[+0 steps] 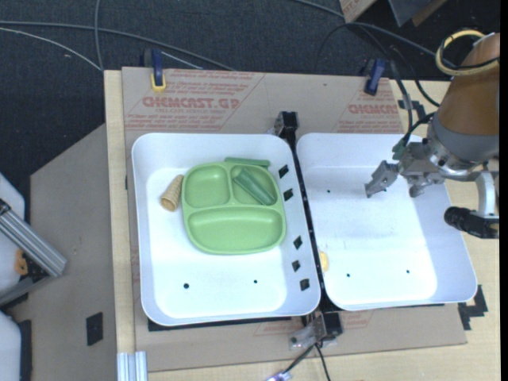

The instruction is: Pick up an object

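Two bins under me: the left bin [159, 292] holds a green divided plate [234, 217], then a green pod-like piece [254, 185] on it, then a small cone [170, 193] beside it. My gripper [397, 177] hovers above the right bin [381, 284], grasping nothing; fingers' state I cannot tell. Approach step: next move calls for crossing left and descending on the cone.

Robotics lab: grey-and-orange industrial arm [468, 94], brown protective-paper-covered bench board [198, 101] held by blue clamps [158, 66], loose black cables [103, 22] on dark carpet.

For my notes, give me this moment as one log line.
gripper: over right bin | green plate, cone: left bin | nothing picked
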`<control>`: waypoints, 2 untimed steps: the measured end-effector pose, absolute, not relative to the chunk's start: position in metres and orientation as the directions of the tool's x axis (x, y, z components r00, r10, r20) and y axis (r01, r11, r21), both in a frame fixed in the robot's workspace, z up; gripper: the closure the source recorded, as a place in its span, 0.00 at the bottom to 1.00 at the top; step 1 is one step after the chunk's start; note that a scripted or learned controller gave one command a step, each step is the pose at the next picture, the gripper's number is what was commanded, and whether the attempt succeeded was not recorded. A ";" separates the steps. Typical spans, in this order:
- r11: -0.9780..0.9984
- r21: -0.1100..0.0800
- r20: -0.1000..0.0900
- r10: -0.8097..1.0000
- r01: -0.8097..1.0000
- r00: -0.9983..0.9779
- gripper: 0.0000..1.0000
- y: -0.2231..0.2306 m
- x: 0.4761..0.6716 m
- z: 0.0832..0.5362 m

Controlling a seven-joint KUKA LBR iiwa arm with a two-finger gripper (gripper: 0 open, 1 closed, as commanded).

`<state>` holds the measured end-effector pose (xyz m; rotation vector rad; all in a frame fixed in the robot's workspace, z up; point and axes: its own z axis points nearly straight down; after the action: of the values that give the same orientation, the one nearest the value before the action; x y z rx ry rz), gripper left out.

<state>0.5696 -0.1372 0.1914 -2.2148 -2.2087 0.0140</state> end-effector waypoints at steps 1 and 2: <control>0.000 -0.001 0.001 1.000 1.000 0.000 0.00 -0.137 0.573 0.200; 0.000 -0.007 0.003 1.000 1.000 0.000 0.00 -0.131 0.573 0.137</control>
<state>0.5727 -0.1311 0.1372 -2.2159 -2.2168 0.0048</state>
